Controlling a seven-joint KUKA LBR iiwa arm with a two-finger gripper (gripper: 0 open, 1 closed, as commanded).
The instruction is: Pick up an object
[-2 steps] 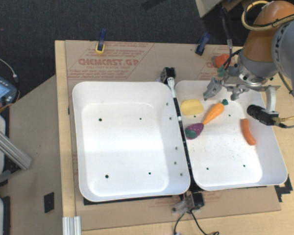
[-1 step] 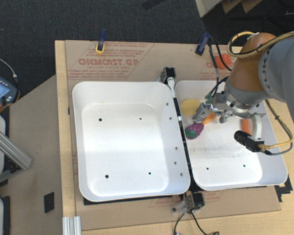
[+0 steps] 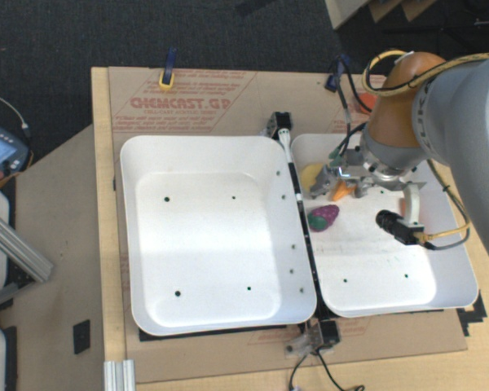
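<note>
In the right bin (image 3: pixel 407 287), my gripper (image 3: pixel 343 181) is low over the far left corner, below the grey arm and its orange band (image 3: pixel 403 96). A small orange object (image 3: pixel 340 192) lies right under the gripper tip, touching or almost touching it. To the left of the gripper, a yellow object (image 3: pixel 312 175) rests against the bin's left wall. A purple object with a green patch (image 3: pixel 323 216) lies a little nearer the front, apart from the gripper.
The left bin (image 3: pixel 212 235) sits beside the right one, with a narrow black divider (image 3: pixel 300 210) between them. A black fitting with a yellow cable (image 3: pixel 398 226) hangs from the arm over the right bin. Both bins rest on a cardboard sheet (image 3: pixel 187 92).
</note>
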